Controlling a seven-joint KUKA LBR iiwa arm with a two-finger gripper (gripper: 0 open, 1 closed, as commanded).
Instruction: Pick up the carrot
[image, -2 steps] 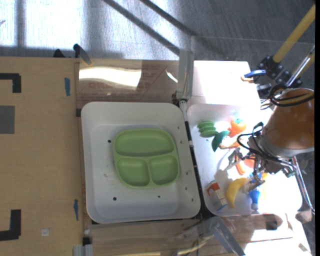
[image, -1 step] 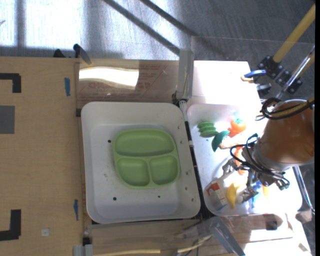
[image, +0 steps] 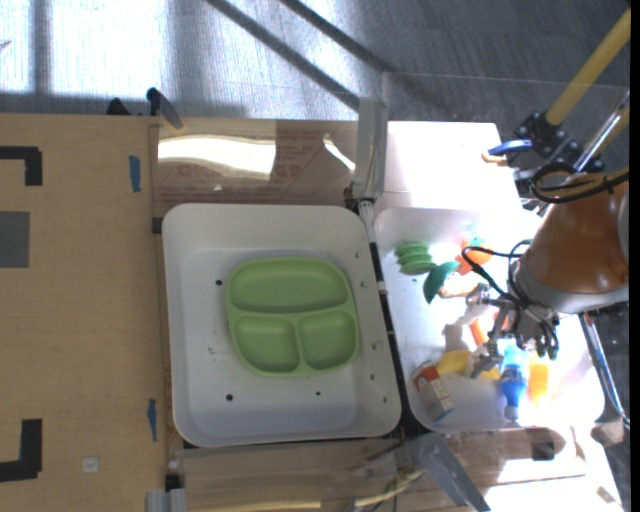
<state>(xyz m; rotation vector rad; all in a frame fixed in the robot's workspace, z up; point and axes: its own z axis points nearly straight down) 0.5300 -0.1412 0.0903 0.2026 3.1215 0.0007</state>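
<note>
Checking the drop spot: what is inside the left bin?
A green divided plate lies in the left bin, its three compartments bare. The bin floor under it is covered.

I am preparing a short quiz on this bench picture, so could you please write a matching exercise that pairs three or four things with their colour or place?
Things:
1. divided plate
2. carrot
3. bottle
4. arm

Colour or place:
A. blue, near the front of the right bin
B. orange with a green top, in the right bin's far half
C. pale green, in the middle of the left bin
D. reaching in over the right bin from the right

Pairs: 1-C, 2-B, 3-A, 4-D
</note>
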